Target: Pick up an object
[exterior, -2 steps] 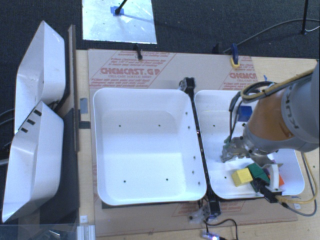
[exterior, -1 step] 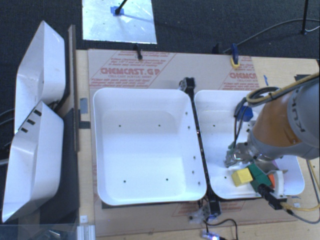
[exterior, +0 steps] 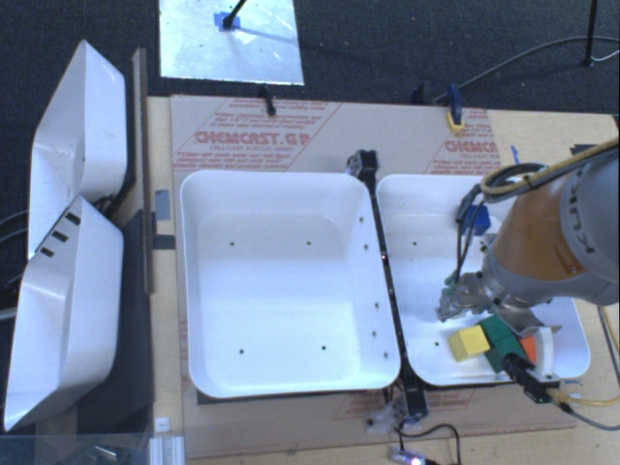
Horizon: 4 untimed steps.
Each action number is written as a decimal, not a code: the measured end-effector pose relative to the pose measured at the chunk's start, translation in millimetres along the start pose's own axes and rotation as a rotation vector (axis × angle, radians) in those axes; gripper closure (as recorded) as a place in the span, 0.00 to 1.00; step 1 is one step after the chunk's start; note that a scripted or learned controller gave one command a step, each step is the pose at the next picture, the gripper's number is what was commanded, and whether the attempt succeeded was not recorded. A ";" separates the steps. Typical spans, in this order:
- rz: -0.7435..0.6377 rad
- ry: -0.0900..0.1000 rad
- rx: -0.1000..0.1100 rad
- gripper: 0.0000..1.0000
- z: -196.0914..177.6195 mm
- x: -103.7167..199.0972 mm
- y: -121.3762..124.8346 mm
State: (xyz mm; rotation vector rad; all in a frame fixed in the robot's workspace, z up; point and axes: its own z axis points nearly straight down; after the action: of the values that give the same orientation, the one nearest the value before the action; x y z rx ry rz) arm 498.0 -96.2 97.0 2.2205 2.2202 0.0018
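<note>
Low over the right bin point(exterior: 417, 221): gripper point(exterior: 455, 303), at the end of the arm point(exterior: 547, 240) reaching in from the right. Metal, pointed down toward the bin floor near the front half. Cannot tell whether open or closed, the tips being too small and partly hidden under the wrist. Nothing seen held.

Just right of and below the gripper, on the bin floor: yellow block point(exterior: 469, 342), close to the tips but seemingly apart from them. Touching the yellow block on its right: green block point(exterior: 502, 342), tilted, running toward the front rim. Beside the green block, farther right: orange piece point(exterior: 529, 345), mostly hidden, shape unclear. All three clustered in the front right part of the right bin, partly under the arm.

Above the gripper: blue fitting point(exterior: 475, 219) on the wrist, with yellow and dark cables point(exterior: 509, 177) looping over the orange band.

Left of the divider: left bin point(exterior: 208, 201), white, with small dark dots on its floor. Under both bins: printed board point(exterior: 291, 134). Beyond the board, on dark carpet: shiny metal sheet point(exterior: 232, 42). Far left: two more white bins point(exterior: 77, 134), stood at a slant.
</note>
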 end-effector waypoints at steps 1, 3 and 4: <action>0.000 0.000 0.001 1.00 -10.8 1.6 -4.8; 0.000 0.000 0.001 0.00 -89.6 57.1 -4.6; 0.000 0.000 0.001 0.00 -89.4 36.1 56.5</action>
State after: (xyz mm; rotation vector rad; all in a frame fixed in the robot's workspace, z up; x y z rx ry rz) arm 554.4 -60.1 186.5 2.2206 2.2206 0.0007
